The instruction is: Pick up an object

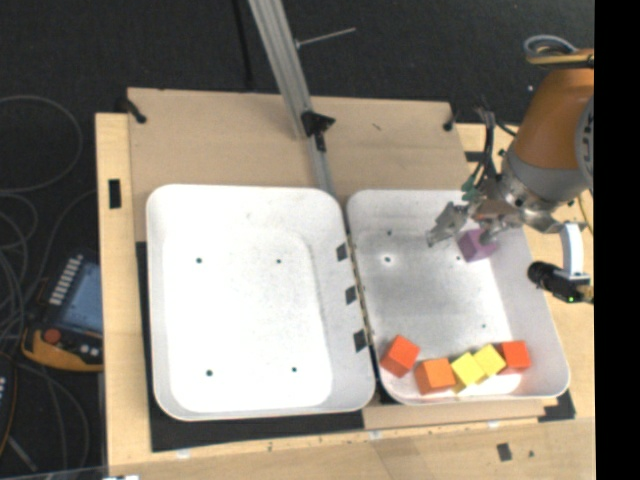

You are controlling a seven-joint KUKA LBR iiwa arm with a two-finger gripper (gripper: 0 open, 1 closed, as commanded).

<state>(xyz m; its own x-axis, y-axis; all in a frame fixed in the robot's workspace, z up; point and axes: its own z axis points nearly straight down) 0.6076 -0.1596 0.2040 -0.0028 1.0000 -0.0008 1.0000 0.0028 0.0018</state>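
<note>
Landmark: right bin [520, 268], on the table.
Purple block [478, 244]: near the bin's far right corner, well apart from the orange and yellow blocks [455, 365] along its near wall.
Gripper [470, 226]: directly over the purple block, touching or nearly so.
Jaws: state unclear; cannot tell whether they grip the block.
Key relation: block lies just beneath and slightly nearward of the jaws.

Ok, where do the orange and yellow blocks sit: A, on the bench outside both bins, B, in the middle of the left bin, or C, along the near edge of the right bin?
C: the orange blocks and yellow blocks lie in a row along the near edge of the right bin.
</note>
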